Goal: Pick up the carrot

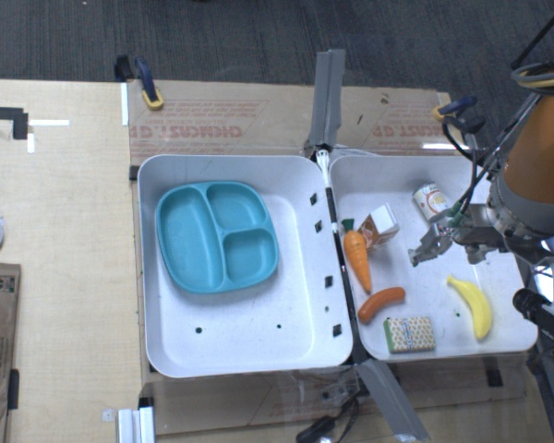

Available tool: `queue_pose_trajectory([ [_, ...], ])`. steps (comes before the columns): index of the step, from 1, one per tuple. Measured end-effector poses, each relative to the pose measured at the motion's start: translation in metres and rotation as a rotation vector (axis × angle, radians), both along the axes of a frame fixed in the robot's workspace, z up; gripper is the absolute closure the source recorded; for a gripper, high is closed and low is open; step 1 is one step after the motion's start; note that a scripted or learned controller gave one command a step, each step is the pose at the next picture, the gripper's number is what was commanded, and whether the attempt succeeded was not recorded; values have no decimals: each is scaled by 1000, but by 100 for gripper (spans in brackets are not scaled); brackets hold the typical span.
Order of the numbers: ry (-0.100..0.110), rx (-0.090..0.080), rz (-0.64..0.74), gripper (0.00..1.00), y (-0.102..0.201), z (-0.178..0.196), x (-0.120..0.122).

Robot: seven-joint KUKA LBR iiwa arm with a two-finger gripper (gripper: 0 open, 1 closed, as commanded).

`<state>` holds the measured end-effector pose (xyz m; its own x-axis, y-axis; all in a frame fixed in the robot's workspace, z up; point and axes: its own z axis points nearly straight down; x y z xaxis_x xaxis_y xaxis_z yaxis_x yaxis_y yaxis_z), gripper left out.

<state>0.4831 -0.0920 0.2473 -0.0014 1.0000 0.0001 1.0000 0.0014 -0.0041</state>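
The carrot (357, 258) lay in the right bin (402, 181), close to its left wall, just beside the divider between the two bins. Its green top pointed to the far side and its thin end to the near side. A small carton (380, 226) stood just beside the carrot's top, on its right. A sausage (381, 303) lay near the carrot's thin end, a little to the right. So the carrot had a wall on one side and things near both ends, but on its right the bin floor was open.

The gripper (427, 250) was over the middle of the right bin, well apart from the carrot, with bare white floor between them. Its fingers seemed a little apart and nothing was between them.

A small can (430, 200) lay near the far side of this bin, a banana (472, 306) near the right wall and a green sponge (410, 334) at the near rim.

The left bin (231, 353) held a blue divided plate (217, 236), with much free floor around it. The worktop (55, 247) lay open on the left.
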Motion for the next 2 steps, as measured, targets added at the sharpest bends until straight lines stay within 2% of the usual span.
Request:
queue_pose_trajectory([
  [1, 0, 0, 130, 0, 67, -57, 25],
  [2, -2, -1, 157, 0, 118, -57, 45],
])
